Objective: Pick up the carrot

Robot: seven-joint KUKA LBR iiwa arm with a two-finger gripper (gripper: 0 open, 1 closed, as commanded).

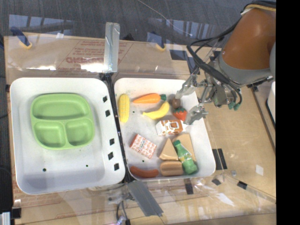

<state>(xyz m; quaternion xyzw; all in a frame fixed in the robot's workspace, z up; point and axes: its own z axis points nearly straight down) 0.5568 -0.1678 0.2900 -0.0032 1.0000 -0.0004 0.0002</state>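
1. Carrot (146, 98) lies flat near the back wall of the right bin (206, 144), tip toward the corn (123, 108), banana (157, 111) just in front.
2. Pincer (192, 101) hovers at the bin's right rim, fingers apart, holding nothing.
3. Approach from above, close across the carrot's width, keep clear of the banana.

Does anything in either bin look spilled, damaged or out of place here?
Nothing stands out. The toy food lies loose in the right bin, the carrot flat near its far wall beside the corn and banana. The green tray sits level in the left bin. The gripper hangs over the right bin's far corner.
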